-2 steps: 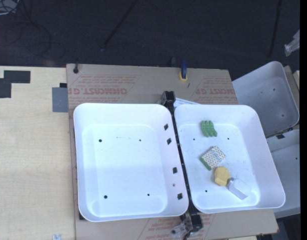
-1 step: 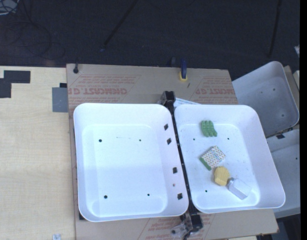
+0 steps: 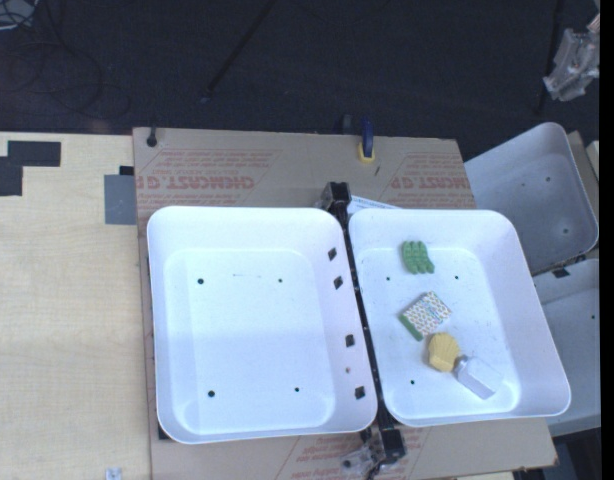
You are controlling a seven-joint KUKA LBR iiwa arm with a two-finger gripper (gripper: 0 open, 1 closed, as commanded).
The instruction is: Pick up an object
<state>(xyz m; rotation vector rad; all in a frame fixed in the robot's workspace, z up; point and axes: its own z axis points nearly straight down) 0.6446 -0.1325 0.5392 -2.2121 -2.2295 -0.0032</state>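
Two white bins sit side by side on a brown cardboard sheet (image 3: 237,173) laid over the pale wooden surface (image 3: 57,318).

Left bin (image 3: 247,328): bare white floor with small dark holes.

Right bin (image 3: 492,288), four items, all lying free:
- green ridged piece (image 3: 417,257), toward the far side.
- white-and-teal checked block (image 3: 426,315), mid-floor, well apart from the green piece.
- yellow lump (image 3: 443,352), just beside the checked block on the near side.
- pale grey block (image 3: 476,377), touching or nearly touching the yellow lump, near the front wall.

My claw (image 3: 572,63) shows as a pale blur at the upper right, off the bins and well apart from every item. I cannot tell whether it is open or closed. Nothing is visibly in it.
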